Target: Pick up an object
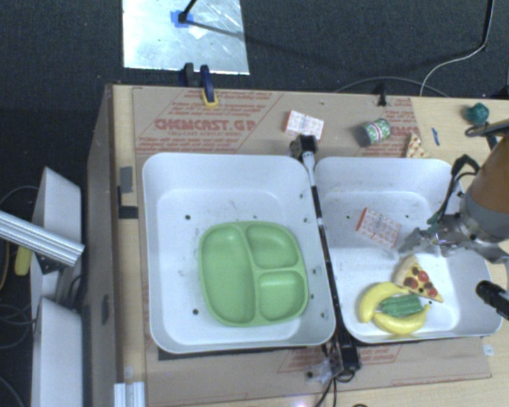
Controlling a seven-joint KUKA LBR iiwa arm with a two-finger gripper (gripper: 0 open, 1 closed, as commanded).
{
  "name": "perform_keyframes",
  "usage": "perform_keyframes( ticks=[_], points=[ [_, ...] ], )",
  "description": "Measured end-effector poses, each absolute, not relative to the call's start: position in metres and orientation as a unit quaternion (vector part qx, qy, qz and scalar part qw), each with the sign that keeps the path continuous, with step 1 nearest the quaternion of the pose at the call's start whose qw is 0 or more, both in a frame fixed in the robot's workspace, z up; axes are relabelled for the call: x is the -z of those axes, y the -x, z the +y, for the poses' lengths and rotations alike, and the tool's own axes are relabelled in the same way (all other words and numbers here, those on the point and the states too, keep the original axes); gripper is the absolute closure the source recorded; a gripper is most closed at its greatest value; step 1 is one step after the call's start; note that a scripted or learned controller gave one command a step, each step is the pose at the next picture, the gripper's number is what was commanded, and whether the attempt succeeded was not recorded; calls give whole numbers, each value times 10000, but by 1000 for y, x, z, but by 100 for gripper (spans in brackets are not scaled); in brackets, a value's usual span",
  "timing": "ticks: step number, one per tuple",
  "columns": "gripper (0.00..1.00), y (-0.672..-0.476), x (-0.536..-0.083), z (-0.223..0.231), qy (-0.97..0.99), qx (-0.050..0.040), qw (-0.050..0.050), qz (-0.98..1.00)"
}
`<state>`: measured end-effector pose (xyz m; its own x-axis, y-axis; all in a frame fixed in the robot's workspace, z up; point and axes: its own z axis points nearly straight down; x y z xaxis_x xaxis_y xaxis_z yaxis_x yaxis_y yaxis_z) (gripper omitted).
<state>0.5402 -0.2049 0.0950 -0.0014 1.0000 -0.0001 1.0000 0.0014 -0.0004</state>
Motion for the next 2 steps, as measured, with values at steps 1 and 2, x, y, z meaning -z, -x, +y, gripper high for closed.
perform_keyframes(
  ticks=[1,2],
  points=[
    [0,-514,-84,-151,7061,5,-3,-7082],
    [0,-625,-85,-133,7059,13,-13,-7083]
  ],
)
